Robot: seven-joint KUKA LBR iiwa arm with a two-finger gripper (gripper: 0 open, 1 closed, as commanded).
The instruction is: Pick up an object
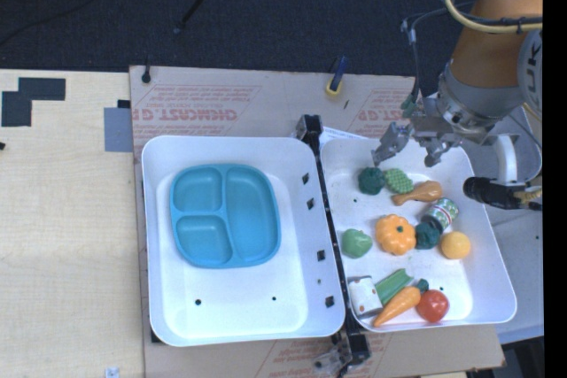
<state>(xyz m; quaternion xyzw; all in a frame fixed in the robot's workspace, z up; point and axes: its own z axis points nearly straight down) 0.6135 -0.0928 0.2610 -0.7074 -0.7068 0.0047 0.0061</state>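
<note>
Cardboard (266,106) under the two bins carried red printing, seen upside down and mirrored, which I could not read with certainty. Beside the toy pumpkin (395,234) in the right bin (496,279) lay a small can (443,212) whose label was too small to read. The gripper (411,148) hung over that bin's far edge, above the pumpkin in the view, its two fingers (387,144) spread wide with nothing between them. Just below the fingers lay a dark green vegetable (371,181), a light green corn cob (399,181) and a toy drumstick (419,193). The left bin (230,305) held a blue divided plate (224,215).
</note>
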